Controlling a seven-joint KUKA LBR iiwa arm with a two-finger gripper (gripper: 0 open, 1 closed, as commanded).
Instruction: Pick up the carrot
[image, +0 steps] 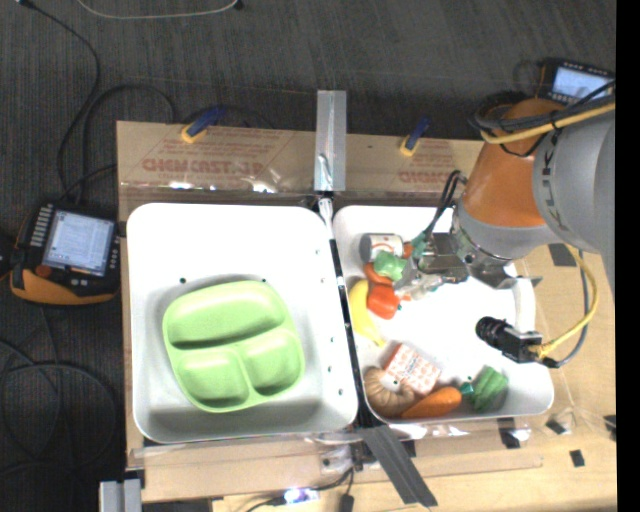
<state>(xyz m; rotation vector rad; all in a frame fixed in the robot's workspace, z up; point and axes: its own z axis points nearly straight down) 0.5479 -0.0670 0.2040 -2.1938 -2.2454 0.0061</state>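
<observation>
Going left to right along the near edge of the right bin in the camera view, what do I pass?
Brown round woven ball → white box with red dots → orange carrot → its green leafy top.

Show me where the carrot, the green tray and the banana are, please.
carrot (433, 403): camera view, middle of orange body.
green tray (232, 343): camera view, central ridge.
banana (362, 318): camera view, middle of yellow curve.

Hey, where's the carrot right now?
The carrot lies along the near edge of the right bin, between the donut and a green toy.
</observation>
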